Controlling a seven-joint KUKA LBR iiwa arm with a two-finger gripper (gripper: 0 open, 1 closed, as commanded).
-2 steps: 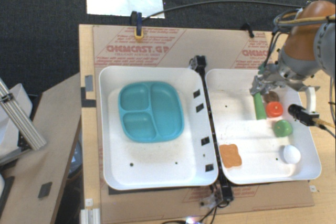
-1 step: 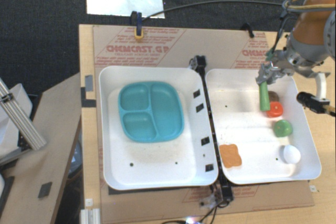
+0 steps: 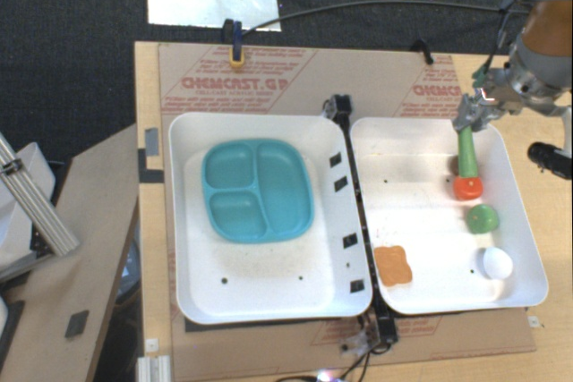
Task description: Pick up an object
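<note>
Nearest the front edge of the right bin (image 3: 528, 286) lie an orange biscuit-like piece (image 3: 392, 265) and a white ball (image 3: 495, 263). A green ball (image 3: 482, 218) sits by the right wall. Beyond it a green-handled tool with an orange head (image 3: 466, 169) stands with its top between the fingers of the gripper (image 3: 469, 120), which clamp it. A teal divided plate (image 3: 258, 191) rests in the left bin (image 3: 192, 282).

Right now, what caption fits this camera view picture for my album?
Robot gripper lifting a green-handled, orange-tipped toy over the right bin, teal plate alongside.
</note>
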